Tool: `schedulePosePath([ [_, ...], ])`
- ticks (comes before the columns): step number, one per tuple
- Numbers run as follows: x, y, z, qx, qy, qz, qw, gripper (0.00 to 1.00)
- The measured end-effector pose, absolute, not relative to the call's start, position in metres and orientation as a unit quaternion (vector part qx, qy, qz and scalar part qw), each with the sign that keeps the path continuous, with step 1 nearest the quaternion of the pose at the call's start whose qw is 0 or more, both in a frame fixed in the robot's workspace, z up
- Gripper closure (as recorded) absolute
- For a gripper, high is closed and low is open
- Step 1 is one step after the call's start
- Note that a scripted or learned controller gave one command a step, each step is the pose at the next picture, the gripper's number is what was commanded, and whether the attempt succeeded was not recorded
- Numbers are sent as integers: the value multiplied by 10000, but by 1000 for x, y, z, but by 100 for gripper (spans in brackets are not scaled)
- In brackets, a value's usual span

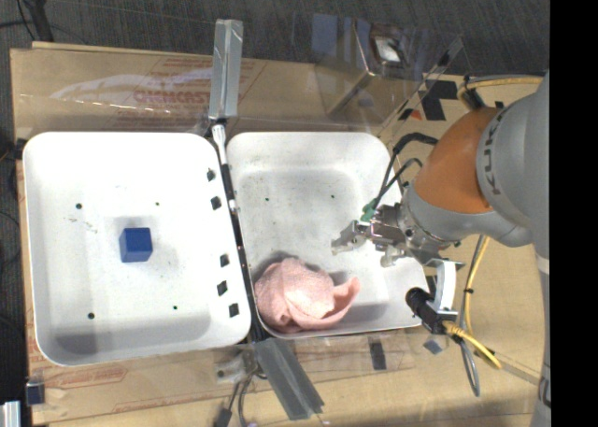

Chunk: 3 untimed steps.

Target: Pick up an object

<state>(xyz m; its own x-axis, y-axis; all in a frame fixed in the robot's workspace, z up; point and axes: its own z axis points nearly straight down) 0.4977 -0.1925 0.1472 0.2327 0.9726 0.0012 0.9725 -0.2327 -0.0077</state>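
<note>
The pincer point(348, 239) hangs over the right bin point(308, 149), with nothing visible between its fingers; how far they are parted I cannot tell; the arm point(476, 177) reaches in from the right. The pink cloth point(301, 294) lies crumpled at that bin's near edge, just below and left of the pincer, apart from it; a blue cube point(136, 244) sits in the left bin point(56, 322), well away. The step in hand looks like the approach; the next move calls for shifting over the cloth, descending and gripping a fold.
</note>
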Motion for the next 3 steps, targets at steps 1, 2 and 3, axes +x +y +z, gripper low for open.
schedulePosePath([
  [1,478,-175,92,-7427,-6696,-3,12,0],
  [2,478,-175,102,-7408,-6717,-1,10,100],
  [3,479,-175,102,-7408,-6717,-1,7,0],
])
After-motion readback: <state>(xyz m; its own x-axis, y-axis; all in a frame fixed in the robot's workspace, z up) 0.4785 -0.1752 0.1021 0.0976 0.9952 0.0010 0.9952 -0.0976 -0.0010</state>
